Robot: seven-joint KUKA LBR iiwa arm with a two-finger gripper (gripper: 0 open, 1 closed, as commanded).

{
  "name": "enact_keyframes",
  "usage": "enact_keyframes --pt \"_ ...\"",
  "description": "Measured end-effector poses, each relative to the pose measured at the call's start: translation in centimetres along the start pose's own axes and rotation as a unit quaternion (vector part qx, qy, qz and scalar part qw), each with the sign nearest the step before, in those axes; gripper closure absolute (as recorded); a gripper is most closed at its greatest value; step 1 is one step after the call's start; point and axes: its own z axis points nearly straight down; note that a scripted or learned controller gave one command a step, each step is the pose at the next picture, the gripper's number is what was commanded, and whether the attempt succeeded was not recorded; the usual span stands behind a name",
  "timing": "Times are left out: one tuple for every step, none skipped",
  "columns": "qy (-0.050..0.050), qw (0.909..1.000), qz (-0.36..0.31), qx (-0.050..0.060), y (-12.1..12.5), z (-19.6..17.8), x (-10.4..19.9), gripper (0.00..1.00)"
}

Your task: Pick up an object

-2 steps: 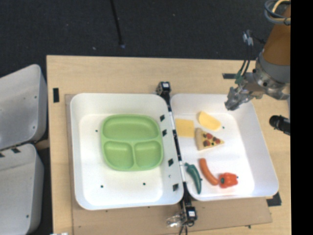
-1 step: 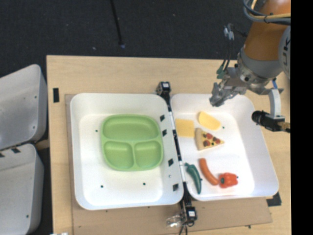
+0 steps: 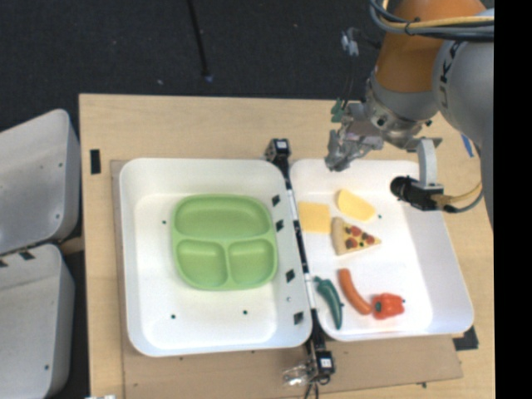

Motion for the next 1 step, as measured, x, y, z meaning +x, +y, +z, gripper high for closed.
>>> enact_keyframes --pt "0.000 1.0000 0.000 0.002 0.29 0.73 5.83 1.00"
